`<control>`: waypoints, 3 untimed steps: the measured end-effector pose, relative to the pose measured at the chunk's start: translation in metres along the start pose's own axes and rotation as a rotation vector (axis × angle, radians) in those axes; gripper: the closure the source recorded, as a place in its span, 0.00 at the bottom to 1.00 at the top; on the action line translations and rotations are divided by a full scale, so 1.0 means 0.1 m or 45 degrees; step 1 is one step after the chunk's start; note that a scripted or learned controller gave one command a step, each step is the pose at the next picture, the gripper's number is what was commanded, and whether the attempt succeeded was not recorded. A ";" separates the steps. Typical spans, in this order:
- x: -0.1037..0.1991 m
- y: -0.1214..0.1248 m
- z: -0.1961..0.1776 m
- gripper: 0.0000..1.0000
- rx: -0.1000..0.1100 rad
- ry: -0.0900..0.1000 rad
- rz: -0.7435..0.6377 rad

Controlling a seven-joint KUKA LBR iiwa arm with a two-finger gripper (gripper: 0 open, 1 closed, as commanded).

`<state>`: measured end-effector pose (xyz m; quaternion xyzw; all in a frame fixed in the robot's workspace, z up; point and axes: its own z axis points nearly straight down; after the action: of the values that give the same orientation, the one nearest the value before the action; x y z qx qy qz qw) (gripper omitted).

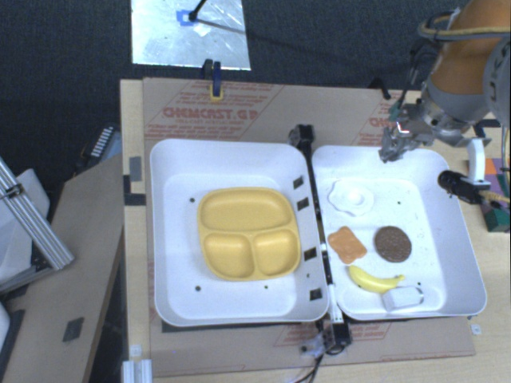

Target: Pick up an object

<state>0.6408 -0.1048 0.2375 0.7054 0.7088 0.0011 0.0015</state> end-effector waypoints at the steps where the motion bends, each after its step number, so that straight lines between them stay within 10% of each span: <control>1: 0.47 -0.12 -0.06 1.00 0.004 0.003 -0.005; 3: 1.51 -0.53 0.03 1.00 0.006 0.004 -0.006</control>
<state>0.5874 0.0459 0.2340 0.7036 0.7106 0.0004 -0.0013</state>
